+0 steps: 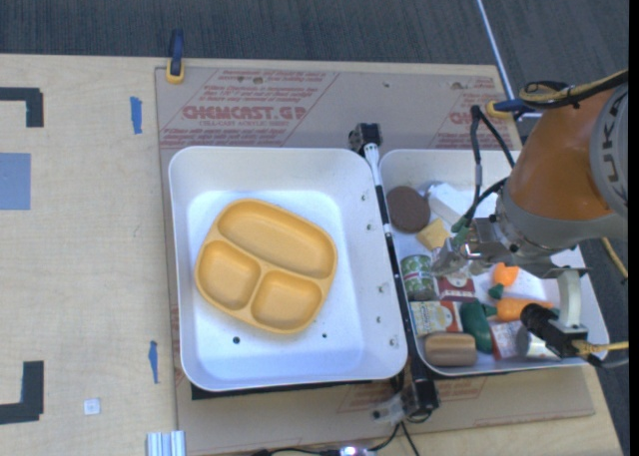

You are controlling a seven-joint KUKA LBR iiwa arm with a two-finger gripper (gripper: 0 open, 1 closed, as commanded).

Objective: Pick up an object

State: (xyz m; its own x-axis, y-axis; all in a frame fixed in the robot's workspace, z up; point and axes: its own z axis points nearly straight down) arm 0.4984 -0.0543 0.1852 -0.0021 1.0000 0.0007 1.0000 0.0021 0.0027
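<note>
Arm (569, 175) reaches in from right, over the right bin (597, 319). Gripper (451, 256) hangs low over that bin's middle, just above the green can (416, 276) and red packet (457, 289). Can't tell if it's wide, narrow or holding anything, too small and cluttered to read. Right bin also has a brown disc (407, 209) at far left, yellow chunk (433, 234) beside it, carrot (519, 309) and green bit (477, 324) nearer, bread roll (451, 348) at near edge. Left bin (190, 244) holds a yellow divided plate (265, 264), well apart from gripper.
</note>
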